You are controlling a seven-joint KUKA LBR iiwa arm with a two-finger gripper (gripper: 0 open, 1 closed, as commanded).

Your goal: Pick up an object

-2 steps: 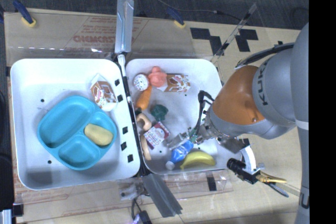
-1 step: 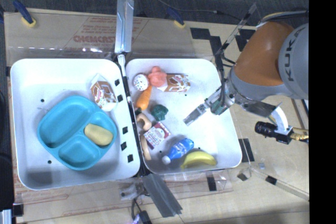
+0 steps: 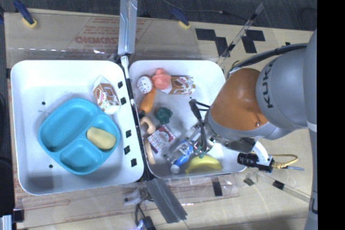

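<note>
Grey arm [image 3: 288, 89] with its orange band reaches in from the right, highest in the scene, and bends down into the right bin [image 3: 215, 70]. Its jaws [image 3: 198, 140] sit low in that bin's near right part, among dark wires and linkages; whether they are spread or pressed together cannot be told, and nothing is clearly seen between them.

One banana [image 3: 204, 164], yellow and curved, lies just below the jaws against the near wall. Just left of it is one small bottle [image 3: 180, 159] with a blue label, tilted, its white cap toward the wall. It lies just below and left of the jaws; contact cannot be judged.

Farther left in the same bin lie one red-and-white packet [image 3: 160, 140], one dark green lump [image 3: 163, 114], one carrot [image 3: 148, 99], one white speckled ball [image 3: 144, 83], one pink toy [image 3: 160, 79] and one brown-and-white carton [image 3: 182, 84] on its side. A tan ring-shaped piece [image 3: 146, 125] sits by the divider.

Left bin [image 3: 32, 169] holds one blue plate [image 3: 62, 129] with compartments; one yellow potato-like piece [image 3: 101, 138] lies on its right side. One second small carton [image 3: 106, 95] stands just beyond the plate.

Two bins in all rest side by side on the surface [image 3: 64, 32].
</note>
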